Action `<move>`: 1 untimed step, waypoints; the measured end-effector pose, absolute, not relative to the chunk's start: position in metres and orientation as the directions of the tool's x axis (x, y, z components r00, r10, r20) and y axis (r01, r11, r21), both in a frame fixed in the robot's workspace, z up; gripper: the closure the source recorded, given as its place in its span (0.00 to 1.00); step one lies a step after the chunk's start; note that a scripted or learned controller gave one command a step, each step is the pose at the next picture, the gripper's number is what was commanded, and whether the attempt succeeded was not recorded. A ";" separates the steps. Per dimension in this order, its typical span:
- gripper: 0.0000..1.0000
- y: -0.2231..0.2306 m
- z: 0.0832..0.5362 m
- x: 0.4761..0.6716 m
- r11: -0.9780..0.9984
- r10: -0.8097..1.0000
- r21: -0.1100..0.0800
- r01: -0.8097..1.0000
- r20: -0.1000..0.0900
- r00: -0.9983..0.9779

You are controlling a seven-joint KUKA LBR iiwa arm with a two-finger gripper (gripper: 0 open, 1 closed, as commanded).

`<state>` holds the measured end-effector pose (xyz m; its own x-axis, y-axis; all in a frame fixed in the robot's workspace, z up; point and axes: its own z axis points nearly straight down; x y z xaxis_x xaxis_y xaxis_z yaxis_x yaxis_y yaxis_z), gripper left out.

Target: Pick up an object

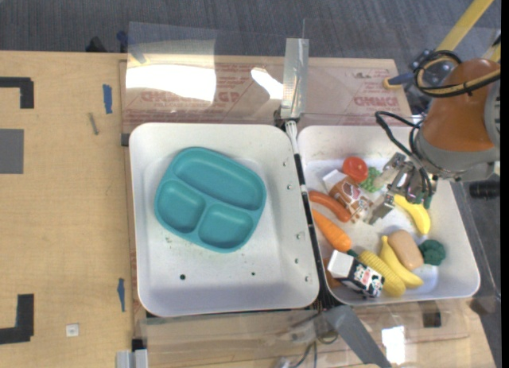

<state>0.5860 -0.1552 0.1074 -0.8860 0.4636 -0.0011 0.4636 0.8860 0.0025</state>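
Note:
The right bin (465, 279) holds several toy foods. A red tomato (355, 168) lies near its back, with a brown packet (347, 193) just in front of it. To the left are an orange sausage (326, 204) and a carrot (335, 234). A yellow banana (416, 213) lies right of centre. Yellow corn (392, 261), a tan roll (406, 249) and a green broccoli (433, 250) sit near the front right. My gripper (381, 191) hangs over the bin's middle, between the packet and the banana. It stands open with nothing between its fingers.
The left bin (151, 279) bears a teal divided plate (210, 198). A white block (343, 263) and a small dark carton (367, 278) lie at the front of the right bin. The arm's orange band (459, 116) rises over that bin's back right corner.

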 end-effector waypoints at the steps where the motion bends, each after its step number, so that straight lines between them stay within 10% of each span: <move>1: 0.00 -0.101 0.090 0.579 0.869 0.495 0.004 0.495 -0.011 -0.869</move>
